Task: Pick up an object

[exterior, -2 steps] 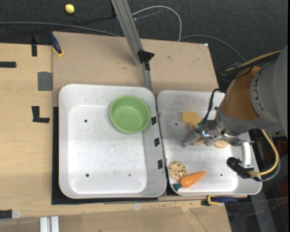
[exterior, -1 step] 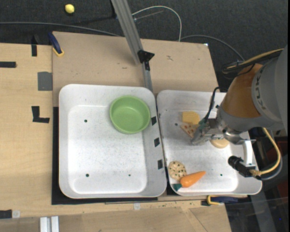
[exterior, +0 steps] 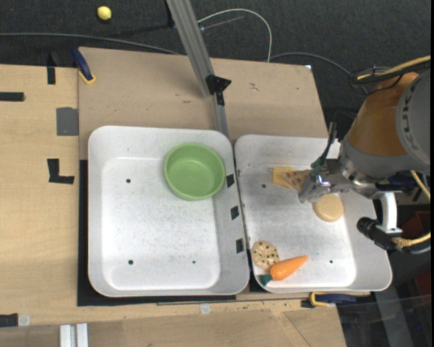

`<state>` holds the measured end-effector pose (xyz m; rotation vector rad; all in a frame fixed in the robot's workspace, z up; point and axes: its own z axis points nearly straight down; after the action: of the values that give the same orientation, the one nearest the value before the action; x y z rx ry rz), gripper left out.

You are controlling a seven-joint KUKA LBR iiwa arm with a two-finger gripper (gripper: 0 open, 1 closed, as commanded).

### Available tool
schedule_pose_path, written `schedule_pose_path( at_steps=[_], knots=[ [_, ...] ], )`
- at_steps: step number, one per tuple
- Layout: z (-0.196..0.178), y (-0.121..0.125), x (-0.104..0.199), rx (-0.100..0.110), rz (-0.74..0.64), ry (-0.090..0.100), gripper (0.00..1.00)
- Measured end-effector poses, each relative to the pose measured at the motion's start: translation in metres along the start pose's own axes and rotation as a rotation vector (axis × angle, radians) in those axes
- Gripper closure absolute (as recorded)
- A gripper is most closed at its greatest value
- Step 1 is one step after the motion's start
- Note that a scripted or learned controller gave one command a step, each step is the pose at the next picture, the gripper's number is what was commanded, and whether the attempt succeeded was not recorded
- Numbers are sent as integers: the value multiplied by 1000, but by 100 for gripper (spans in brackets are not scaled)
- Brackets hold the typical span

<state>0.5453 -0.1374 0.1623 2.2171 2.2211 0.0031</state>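
The right bin (exterior: 275, 150) holds a yellow cheese-like wedge (exterior: 285, 177), a round tan bun (exterior: 329, 209), a speckled cookie (exterior: 265, 254) and an orange carrot (exterior: 288, 267). My gripper (exterior: 312, 187) hangs low over the bin, between the wedge on its left and the bun at its lower right. Its fingertips sit at the wedge's right end. I see nothing clearly held between them.
A green bowl (exterior: 194, 170) sits in the left bin (exterior: 116, 215) near its upper right corner. A grey metal pole (exterior: 192, 38) slants down to the divider between the bins. The arm's orange band (exterior: 380, 125) looms over the right bin's right side.
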Motion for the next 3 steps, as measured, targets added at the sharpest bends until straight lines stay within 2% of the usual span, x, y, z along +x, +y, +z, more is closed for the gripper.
schedule_pose_path(
  at_steps=[2,3],
  knots=[
    [-113,-3,-5,-1,0,-1,100],
    [-111,0,41,4,-4,1,100]
  ],
)
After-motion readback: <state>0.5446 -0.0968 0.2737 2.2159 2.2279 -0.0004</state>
